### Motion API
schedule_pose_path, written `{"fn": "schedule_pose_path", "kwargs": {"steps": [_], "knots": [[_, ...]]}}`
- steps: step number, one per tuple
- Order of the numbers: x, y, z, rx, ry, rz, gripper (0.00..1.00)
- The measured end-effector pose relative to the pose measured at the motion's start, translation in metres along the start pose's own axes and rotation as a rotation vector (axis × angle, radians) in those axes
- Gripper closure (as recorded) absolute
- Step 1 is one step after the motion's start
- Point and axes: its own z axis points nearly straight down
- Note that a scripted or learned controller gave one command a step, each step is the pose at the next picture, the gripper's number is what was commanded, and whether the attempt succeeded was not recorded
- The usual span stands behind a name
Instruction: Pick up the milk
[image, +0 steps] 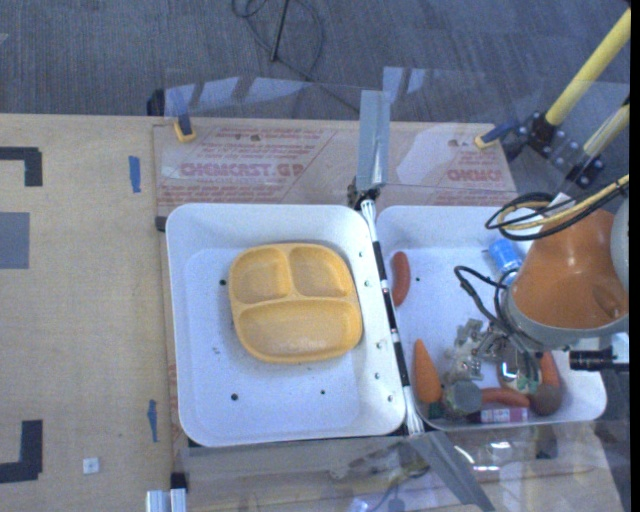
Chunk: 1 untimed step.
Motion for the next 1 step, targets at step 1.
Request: {"fn": "schedule_pose_path", "kwargs": {"steps": [1], "knots": [[0.0236,0.0712,-0.1389,0.001,0.012,0.09,1.0]]}}
